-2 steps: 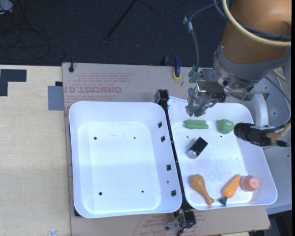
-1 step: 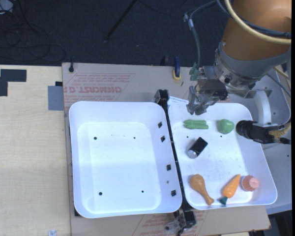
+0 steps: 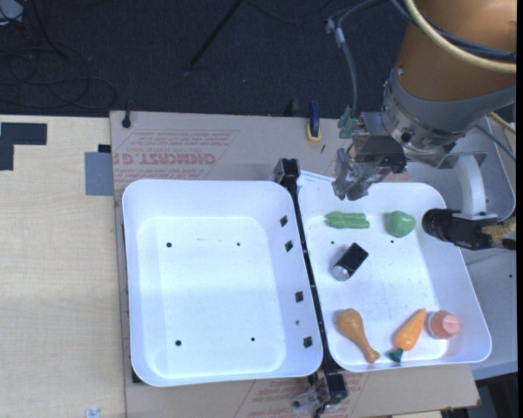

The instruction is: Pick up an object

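My gripper (image 3: 350,190) hangs over the far edge of the right bin (image 3: 453,268), just above and behind a green bean pod (image 3: 347,221). Nothing shows between its fingers. A round green fruit (image 3: 401,224) lies to the right of the pod. A small black cylinder with a silver end (image 3: 349,261) rests near the bin's middle. Along the near side lie a tan drumstick (image 3: 358,333), an orange carrot (image 3: 410,329) and a pink-and-orange piece (image 3: 443,324).
The left bin (image 3: 148,233) sits beside the right one, with a black divider clamp (image 3: 298,259) between them. A black cylinder mount (image 3: 453,226) juts in over the right bin's right rim. Cardboard lies under both bins.
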You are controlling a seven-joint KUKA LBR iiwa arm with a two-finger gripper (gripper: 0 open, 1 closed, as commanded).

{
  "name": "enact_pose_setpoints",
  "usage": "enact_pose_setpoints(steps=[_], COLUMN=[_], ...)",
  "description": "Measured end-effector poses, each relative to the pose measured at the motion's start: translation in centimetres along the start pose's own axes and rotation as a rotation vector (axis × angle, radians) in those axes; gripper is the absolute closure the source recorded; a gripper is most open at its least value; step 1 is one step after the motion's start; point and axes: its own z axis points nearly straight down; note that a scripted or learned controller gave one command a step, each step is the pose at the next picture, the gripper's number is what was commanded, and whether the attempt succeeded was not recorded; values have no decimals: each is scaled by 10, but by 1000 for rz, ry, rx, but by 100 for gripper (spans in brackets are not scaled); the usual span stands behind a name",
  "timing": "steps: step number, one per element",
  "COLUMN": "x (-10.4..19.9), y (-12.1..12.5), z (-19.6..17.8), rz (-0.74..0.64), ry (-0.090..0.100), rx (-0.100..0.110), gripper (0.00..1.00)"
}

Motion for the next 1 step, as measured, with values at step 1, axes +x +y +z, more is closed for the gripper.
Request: enact_pose_setpoints(steps=[1], x=[1], y=[0], z=[-9], rz=[-10], ry=[-1], rx=[3], gripper=[100])
